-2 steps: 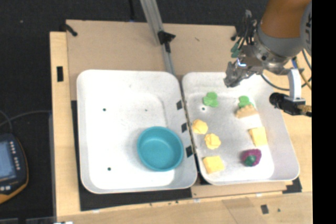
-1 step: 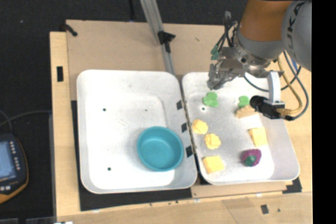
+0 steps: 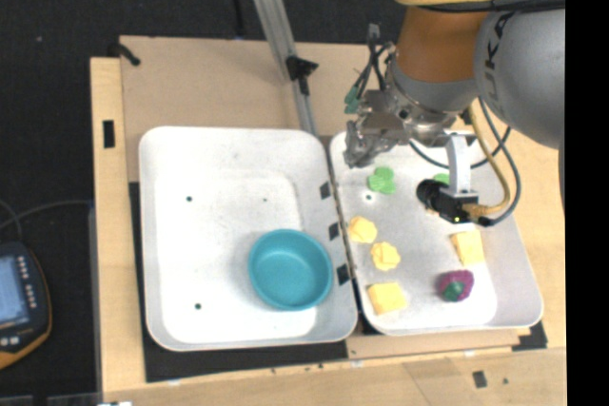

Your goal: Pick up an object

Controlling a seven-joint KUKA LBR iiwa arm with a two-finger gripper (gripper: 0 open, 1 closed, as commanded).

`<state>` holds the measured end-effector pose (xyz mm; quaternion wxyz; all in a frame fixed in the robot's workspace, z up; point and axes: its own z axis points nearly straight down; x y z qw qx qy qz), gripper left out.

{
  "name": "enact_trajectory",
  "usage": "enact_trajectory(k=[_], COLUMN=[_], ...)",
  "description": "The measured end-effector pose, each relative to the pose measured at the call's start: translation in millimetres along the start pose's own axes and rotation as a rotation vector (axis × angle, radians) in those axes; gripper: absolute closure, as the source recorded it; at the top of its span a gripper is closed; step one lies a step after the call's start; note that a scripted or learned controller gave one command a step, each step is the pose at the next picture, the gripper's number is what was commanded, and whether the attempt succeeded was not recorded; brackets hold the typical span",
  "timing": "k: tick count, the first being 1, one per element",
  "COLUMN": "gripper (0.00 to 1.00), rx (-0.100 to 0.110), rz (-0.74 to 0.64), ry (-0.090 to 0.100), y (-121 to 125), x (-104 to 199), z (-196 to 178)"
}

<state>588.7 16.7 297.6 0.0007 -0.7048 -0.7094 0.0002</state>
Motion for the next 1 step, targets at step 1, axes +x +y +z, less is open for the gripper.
enact_trajectory(k=[1], gripper=[1.0], rx=[0.001], rz=[0.001], ry=[0.0], y=[-4.0], x=[42.3], z=[6.3])
